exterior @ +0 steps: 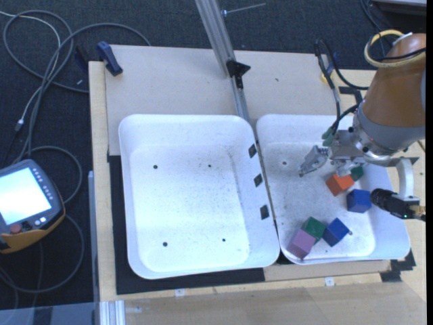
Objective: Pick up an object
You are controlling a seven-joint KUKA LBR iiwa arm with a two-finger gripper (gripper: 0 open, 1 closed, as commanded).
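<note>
My gripper [310, 164] hangs over the middle of the right bin [284, 138], pointing down and to the left. An orange block [339, 183] lies just right of it, apart from the tip. Further right sits a blue block [358, 200]. Near the bin's front edge a green block [313, 225], a second blue block [335, 231] and a purple block [302, 242] cluster together. A small green piece [356, 172] peeks out beside the wrist, partly hidden by it. Speckled white bin floor lies under the gripper tip.
The left bin [135, 137] stands beside the right one, with a raised divider [260, 181] between them. A slanted metal pole [216, 29] rises behind the bins. Cables and a teach pendant [24, 198] lie on the floor at left.
</note>
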